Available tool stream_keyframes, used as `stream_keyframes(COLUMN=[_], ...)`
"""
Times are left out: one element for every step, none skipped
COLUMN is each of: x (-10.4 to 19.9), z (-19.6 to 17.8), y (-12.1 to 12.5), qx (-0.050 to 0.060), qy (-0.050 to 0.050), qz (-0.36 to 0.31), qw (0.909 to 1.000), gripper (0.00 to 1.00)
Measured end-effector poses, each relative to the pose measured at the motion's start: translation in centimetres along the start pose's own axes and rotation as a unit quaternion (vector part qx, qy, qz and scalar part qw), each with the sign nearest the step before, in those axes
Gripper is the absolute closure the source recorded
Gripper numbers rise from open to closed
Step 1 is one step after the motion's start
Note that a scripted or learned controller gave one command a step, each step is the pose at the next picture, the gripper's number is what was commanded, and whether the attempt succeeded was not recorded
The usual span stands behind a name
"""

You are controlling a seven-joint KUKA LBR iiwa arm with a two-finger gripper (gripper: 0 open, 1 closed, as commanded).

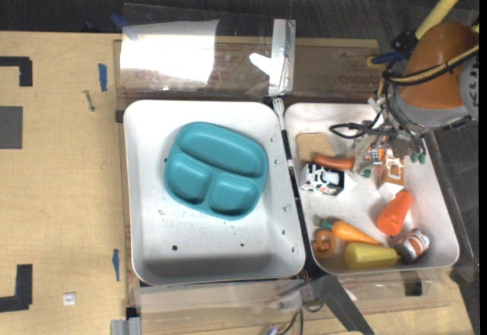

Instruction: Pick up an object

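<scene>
From above, the arm's gripper [378,152] hangs low over the far part of the right bin [437,196]; whether it is spread or closed I cannot tell. Near it lie a tan block [310,145], an orange carrot [394,212], a yellow piece [371,254]. The left bin [144,196] holds a teal divided tray [215,169].

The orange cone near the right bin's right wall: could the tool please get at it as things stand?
Probably yes. The orange cone lies uncovered, apart from the can below it, and the tool sits just above it in the same bin.
</scene>
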State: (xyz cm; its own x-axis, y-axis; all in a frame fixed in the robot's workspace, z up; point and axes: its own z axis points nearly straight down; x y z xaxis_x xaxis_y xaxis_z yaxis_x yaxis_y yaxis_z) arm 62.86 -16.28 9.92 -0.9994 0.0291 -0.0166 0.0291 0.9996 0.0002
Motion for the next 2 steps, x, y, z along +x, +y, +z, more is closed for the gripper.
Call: stream_keyframes(x=[-2.51,-2.34], z=[-11.21,-10.76], y=[-0.43,-0.38], qx=[0.001,0.001], qy=[0.002,0.006], qz=[0.07,0.07], qw=[0.9975,0.9975], gripper=[1.0,0.0])
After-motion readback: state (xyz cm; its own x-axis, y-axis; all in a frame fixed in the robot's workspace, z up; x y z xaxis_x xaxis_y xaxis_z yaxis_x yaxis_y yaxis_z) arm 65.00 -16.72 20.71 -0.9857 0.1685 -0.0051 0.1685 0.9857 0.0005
